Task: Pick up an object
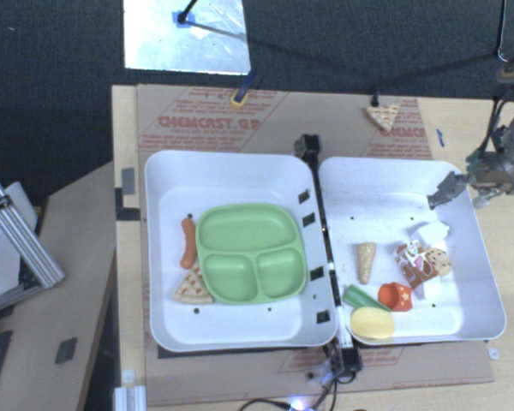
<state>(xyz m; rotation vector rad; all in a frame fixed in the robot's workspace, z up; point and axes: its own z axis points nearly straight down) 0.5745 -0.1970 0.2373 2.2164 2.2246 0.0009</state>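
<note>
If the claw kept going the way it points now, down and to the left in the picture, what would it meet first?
Probably the bare white floor of the right bin. The claw slants toward that open patch; the white scrap and the food pieces lie nearer the camera, off that line. Height above the bin is unclear.

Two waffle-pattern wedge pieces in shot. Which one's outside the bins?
The waffle wedge on the cardboard above the right bin, near the top edge. The other waffle wedge lies inside the left bin, beside the green tray.

A foil sheet (186, 22) lies beyond my table (497, 229); a yellow clip (239, 98) sits on the cardboard (214, 120), metal rails (17, 238) leftward.
</note>
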